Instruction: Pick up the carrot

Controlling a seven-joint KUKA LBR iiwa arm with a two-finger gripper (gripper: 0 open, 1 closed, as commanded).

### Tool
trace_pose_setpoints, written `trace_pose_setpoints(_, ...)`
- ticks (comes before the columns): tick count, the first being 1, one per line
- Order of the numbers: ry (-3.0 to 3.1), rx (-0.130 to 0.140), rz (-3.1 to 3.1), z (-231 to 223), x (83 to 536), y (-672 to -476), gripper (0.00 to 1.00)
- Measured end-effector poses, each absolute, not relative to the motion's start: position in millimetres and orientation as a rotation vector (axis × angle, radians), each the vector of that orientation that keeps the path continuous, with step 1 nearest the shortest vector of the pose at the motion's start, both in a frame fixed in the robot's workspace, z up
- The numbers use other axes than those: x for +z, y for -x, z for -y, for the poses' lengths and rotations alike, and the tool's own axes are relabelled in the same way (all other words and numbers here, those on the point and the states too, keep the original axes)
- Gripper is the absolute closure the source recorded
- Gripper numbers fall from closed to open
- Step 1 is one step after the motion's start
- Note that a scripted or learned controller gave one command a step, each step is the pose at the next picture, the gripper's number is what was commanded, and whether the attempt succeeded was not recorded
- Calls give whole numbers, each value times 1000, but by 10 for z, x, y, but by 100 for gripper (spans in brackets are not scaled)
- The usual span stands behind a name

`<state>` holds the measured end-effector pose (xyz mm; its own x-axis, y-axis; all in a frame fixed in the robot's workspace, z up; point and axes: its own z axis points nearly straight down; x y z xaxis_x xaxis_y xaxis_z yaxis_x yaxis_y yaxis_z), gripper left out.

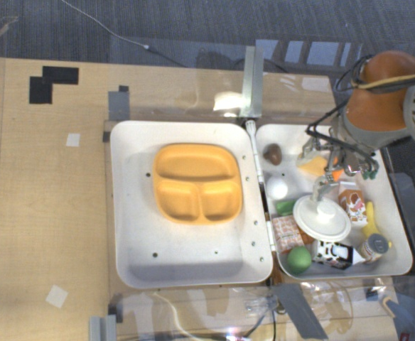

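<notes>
We see two white bins side by side on the bench [44, 212]; the left bin [133, 258] holds an orange divided tray [197, 182] lying flat near its middle; the right bin [399, 256] is crowded with small things. The arm [381, 98] reaches in from the right over the far part of the right bin, and its tool [333, 168] hangs low above the clutter there; we cannot tell how its tips stand or whether anything is caught in them. Just beside the tool, toward the far side of the bin, lies an orange-yellow wedge-like piece [313, 165], which may be the carrot, though we cannot be sure. Around it we make out a brown ball [272, 153] at the far left corner, a white ball [276, 188] near it, a white round lid-like dish [322, 217] in the middle, a green ball [299, 259] at the near edge, and a small jar [373, 247] at the near right.
</notes>
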<state>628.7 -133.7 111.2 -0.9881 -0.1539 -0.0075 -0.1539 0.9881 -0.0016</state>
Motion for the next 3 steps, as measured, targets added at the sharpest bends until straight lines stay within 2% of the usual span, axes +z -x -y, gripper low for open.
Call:
trace_pose_setpoints(1,235,-8,-3108,1458,972,-6612,0)
trace_pose_setpoints(2,413,-9,-3084,1717,987,-6515,0)
trace_pose_setpoints(3,654,-15,-3046,2039,979,-6501,0)
